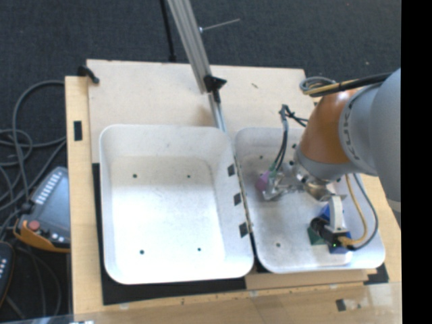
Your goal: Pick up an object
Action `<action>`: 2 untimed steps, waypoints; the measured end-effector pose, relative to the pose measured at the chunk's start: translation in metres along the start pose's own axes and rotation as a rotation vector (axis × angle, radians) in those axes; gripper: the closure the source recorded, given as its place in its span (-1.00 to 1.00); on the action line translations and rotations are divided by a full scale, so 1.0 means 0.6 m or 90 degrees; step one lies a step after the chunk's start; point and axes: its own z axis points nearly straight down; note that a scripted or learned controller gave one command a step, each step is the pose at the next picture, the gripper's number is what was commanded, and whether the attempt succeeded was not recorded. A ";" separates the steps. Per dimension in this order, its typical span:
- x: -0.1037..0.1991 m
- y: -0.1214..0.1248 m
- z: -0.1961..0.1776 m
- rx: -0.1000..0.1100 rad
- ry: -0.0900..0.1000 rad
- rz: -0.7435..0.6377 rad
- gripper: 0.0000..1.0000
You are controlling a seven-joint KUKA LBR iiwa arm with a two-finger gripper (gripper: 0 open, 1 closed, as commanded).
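Right bin (pixel 297 267): shallow white plastic, rounded corners, speckled matte floor. Gripper (pixel 272 190), bare metal, is low over the bin's left-centre part, near the wall it shares with the other bin. Whether it is open or closed cannot be told, as it is too small and blurred.

A purple object (pixel 260 180), small and lumpy, sits right against the gripper's upper-left side. Held or merely beside it: cannot tell.

A green piece (pixel 314 233), small and angular, lies toward the bin's lower right, partly hidden by robot hardware.

Arm (pixel 368 123): smooth grey casing with a glossy orange band (pixel 322 130), covering the bin's upper right.

Left bin (pixel 169 201): same white plastic, four dark dots on the floor, open wall to wall. Black clips (pixel 237 198) sit along the edge where the bins meet.

Bench (pixel 148 93): pale board with a bare strip above the bins. A ribbed aluminium pole (pixel 189 32) slants down from top centre to the bins' junction.

At the left of the frame lie loose grey cables (pixel 27 123) and a grey-and-orange pendant (pixel 48 204), its key markings too blurred to read.
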 end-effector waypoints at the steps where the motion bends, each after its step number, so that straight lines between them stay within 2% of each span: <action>1: 0.000 0.000 0.001 0.000 0.000 0.002 -1.00; 2: -0.025 0.107 0.019 0.000 -0.001 -0.007 -1.00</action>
